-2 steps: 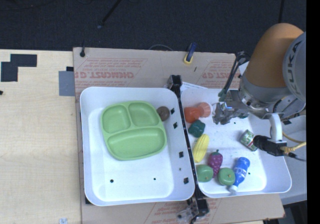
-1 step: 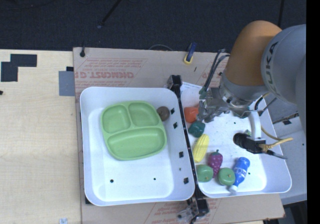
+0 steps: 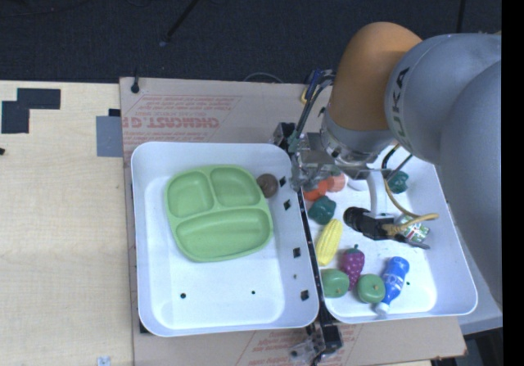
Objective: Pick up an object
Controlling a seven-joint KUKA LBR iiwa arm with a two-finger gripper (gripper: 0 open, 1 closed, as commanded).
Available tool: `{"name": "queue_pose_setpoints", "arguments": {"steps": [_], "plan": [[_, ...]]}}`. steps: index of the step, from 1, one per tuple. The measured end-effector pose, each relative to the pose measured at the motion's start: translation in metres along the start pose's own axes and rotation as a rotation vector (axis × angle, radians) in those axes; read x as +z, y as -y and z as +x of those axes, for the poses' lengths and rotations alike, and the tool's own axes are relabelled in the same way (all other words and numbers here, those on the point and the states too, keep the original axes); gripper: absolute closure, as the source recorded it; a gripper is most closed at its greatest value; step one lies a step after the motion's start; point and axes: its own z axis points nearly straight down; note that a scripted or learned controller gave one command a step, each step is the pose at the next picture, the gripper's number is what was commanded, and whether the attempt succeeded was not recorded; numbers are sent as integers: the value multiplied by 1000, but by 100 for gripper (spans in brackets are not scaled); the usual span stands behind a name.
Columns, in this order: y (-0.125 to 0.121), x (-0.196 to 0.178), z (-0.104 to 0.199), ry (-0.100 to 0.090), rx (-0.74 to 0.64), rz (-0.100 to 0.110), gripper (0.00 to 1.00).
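My gripper (image 3: 304,169) hangs low over the far left corner of the right bin (image 3: 458,274), by the wall shared with the left bin. Just beside and below it lie an orange-red toy (image 3: 331,186) and a dark teal toy (image 3: 322,210). Toward the front are a yellow corn cob (image 3: 329,240), purple grapes (image 3: 353,260), two green pieces (image 3: 334,282) (image 3: 370,286) and a blue bottle (image 3: 395,278). A small teal piece (image 3: 398,183) sits at the far right, partly behind the arm. I see nothing between the fingers.
The left bin (image 3: 213,299) holds a green divided plate (image 3: 219,211) and a small brown ball (image 3: 268,184) near its right wall. The bulky grey arm (image 3: 442,102) covers the right bin's far right part.
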Motion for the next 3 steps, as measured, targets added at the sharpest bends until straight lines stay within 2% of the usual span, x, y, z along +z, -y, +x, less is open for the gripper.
{"name": "queue_pose_setpoints", "arguments": {"steps": [1,2,3], "plan": [[-25,-20,44,1,2,-2,100],[-36,-7,68,3,5,0,100],[-23,-12,62,3,8,2,100]]}}
